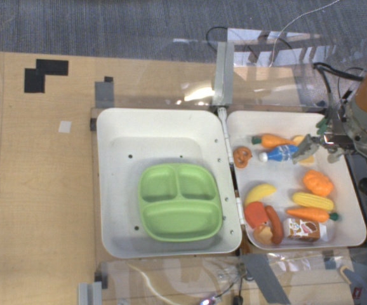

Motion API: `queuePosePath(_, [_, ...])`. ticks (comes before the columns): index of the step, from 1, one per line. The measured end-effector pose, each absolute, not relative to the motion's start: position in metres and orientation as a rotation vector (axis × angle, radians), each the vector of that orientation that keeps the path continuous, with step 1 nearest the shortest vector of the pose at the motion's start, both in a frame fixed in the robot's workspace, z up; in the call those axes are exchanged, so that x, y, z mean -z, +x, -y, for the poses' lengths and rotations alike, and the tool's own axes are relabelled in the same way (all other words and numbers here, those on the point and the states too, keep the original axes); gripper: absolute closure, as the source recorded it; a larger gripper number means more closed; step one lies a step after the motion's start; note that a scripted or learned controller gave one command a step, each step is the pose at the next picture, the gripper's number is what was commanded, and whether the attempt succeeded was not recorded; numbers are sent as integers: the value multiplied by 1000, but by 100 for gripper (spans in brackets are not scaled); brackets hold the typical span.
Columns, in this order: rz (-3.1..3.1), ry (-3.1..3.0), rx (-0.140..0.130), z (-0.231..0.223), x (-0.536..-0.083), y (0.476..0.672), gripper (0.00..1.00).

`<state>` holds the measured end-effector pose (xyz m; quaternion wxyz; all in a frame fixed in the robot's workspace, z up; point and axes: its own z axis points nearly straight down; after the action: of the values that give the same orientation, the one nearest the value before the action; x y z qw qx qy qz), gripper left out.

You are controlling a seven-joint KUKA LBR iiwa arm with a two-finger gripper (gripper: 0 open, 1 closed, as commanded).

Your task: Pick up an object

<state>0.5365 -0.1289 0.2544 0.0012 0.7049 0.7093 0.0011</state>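
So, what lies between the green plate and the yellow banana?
In the camera view, the two bins' adjoining white rims lie between the green plate and the banana.

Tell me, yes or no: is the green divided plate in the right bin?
No. The green divided plate lies in the left bin.

Divided plate [180, 202] in left bin [117, 129]; toy foods in right bin [355, 230].

My one camera sits fixed above the tabletop [37, 189], looking down at a slant. Both white bins [113, 138] fit in frame, with grey floor [107, 11] beyond.
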Motion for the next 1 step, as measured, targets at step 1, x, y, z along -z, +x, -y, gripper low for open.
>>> queuePosePath(1, [-2434,1981,-3,206,-192,555,0])
